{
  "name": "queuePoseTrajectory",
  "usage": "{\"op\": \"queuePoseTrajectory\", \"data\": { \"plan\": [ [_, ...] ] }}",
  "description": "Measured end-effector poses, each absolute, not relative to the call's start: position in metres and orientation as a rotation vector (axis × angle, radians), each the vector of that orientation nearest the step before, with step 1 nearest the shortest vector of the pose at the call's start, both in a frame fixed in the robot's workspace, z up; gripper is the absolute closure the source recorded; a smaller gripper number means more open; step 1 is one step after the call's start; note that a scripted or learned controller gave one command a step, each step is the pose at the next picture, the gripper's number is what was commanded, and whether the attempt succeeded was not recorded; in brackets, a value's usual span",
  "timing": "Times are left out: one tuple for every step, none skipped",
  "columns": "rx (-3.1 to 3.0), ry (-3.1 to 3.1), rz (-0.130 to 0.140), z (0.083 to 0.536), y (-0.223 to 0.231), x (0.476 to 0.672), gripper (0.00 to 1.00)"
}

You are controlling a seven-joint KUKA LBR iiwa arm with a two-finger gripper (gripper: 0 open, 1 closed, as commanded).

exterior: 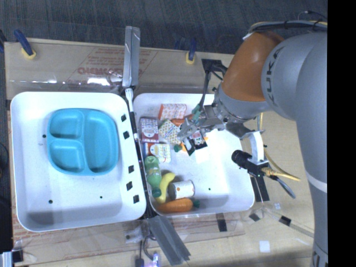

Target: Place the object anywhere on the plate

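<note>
Right of the plate [83, 141], in the neighbouring bin [222, 177], the gripper [192, 131] is seen clamped on a small dark packet [196, 142]. The packet is judged light, thin and slippery, best pinched across its flat middle.

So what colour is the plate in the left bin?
Light blue. The plate with its compartments shows best in the camera view, lying in the white bin.

We see the blue three-compartment plate [83, 141] lying flat in the left bin [33, 204]; which object is meant, we cannot tell.
</note>
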State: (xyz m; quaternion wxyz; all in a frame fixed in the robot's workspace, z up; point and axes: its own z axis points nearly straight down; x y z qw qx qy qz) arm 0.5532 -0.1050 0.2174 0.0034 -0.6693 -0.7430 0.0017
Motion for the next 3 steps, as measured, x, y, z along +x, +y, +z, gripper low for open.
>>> {"op": "queuePoseTrajectory", "data": {
  "plan": [
    [-1.957, -2.457, 0.002, 0.213, -0.044, 0.571, 1.00],
    [-1.975, -2.443, 0.002, 0.202, 0.035, 0.581, 1.00],
    [-1.976, -2.443, 0.001, 0.202, 0.035, 0.581, 0.00]
  ]
}}
